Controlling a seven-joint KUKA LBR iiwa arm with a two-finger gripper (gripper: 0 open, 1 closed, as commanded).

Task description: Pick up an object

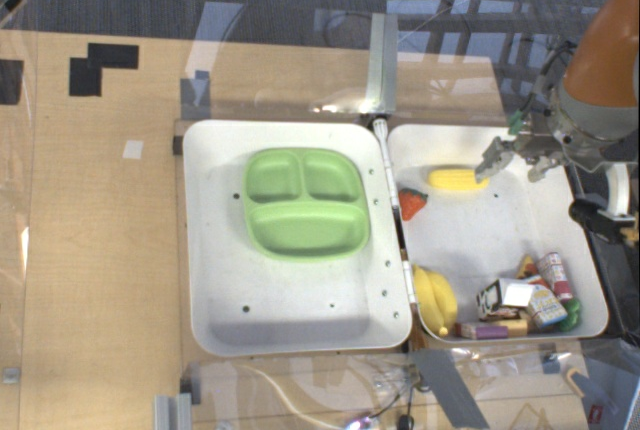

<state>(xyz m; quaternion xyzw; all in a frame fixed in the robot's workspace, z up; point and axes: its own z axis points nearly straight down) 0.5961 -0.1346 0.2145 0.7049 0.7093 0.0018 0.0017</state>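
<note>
The claw point(513, 160) hangs over the far part of the right bin point(500, 228), its two fingers point(493, 158) spread wide apart, one reaching toward the corn point(452, 180) and the other pointing back toward the arm point(605, 68). Nothing sits between the fingers. The tip of the nearer finger lies just beside the right end of the corn, perhaps touching it; which, I cannot tell.

The corn is a short yellow cob lying flat on the white floor of the right bin, near its far wall. Just left of the corn and a little nearer the camera lies a small red piece point(412, 203), close to the rim between the bins. Well apart from the corn, in the near part of the bin, lie a banana point(436, 298) by the left wall and a heap of small packets and a can point(530, 298) in the near right corner.

The left bin point(215, 248) holds a green divided tray point(305, 201), well apart from the corn. Both bins rest on the worktop point(90, 248)
</note>
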